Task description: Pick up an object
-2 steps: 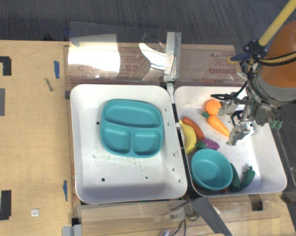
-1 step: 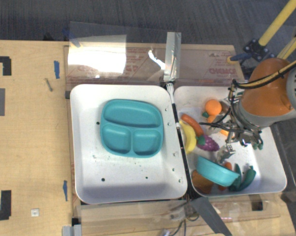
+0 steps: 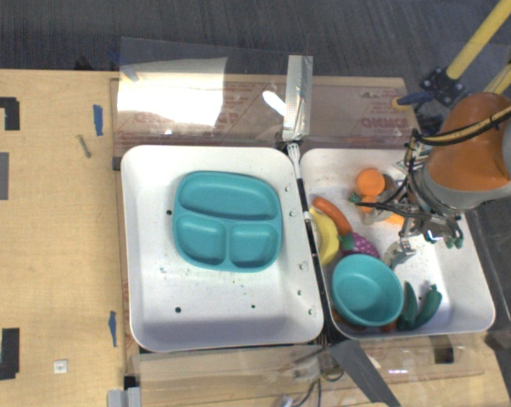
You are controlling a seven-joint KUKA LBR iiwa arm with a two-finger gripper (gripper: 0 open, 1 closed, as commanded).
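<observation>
The right bin [image 3: 467,278] holds several toy foods. An orange fruit [image 3: 370,181] lies at the back, with a red-orange carrot [image 3: 332,213] and a yellow banana [image 3: 327,236] along the left wall. Purple grapes [image 3: 362,246] sit beside the banana. A teal bowl [image 3: 367,289] stands at the front, and a dark green vegetable [image 3: 419,303] lies to its right. My gripper [image 3: 418,237] hangs low over the middle of this bin, just right of the grapes and behind the bowl. The orange-banded wrist [image 3: 467,153] hides part of the bin floor.
A teal divided plate [image 3: 228,220] lies in the middle of the left bin [image 3: 153,295]. A clear plastic sheet [image 3: 204,100] and a metal strip [image 3: 297,96] stand behind the bins. Wooden bench top [image 3: 43,227] extends to the left.
</observation>
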